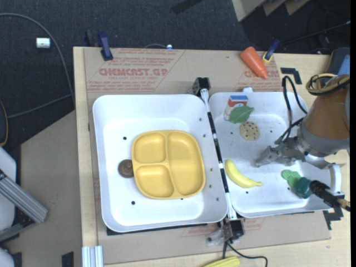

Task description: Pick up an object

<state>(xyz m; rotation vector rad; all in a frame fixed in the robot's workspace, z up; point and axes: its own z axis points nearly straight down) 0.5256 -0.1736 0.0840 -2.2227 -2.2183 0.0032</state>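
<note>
The gripper (266,158) is seen low over the right bin (267,204), reaching in from the right; whether its fingers are spread or closed cannot be told, and nothing is seen between them. The banana (241,175) lies just below and to its left, apart from it, long axis slanting from upper left to lower right. A round tan disc (250,130) and a green leaf (241,114) are found above the gripper, a green toy (297,183) to its lower right. Well to its left, a yellow tray (167,164) is set in the left bin (111,121).
</note>
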